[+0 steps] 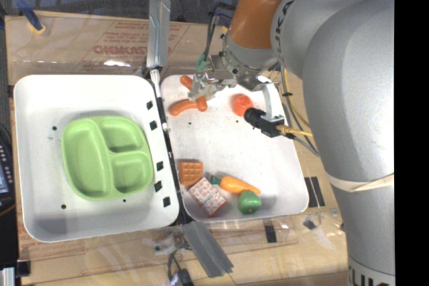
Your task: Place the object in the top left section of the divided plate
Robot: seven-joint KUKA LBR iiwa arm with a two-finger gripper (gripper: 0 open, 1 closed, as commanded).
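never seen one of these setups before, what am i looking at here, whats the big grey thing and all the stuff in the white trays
The big grey thing with the orange band is a robot arm, reaching in from the right. The single camera sits above the bench, looking down at a slant. Two shallow white bins lie side by side. The left bin holds a light green divided plastic plate. The right bin holds toy food: an orange sausage-shaped piece, a round orange-red piece, a brown waffle square, a small patterned box, an orange carrot and a green pepper. The gripper hangs just above the sausage-shaped piece; whether it holds anything is unclear.
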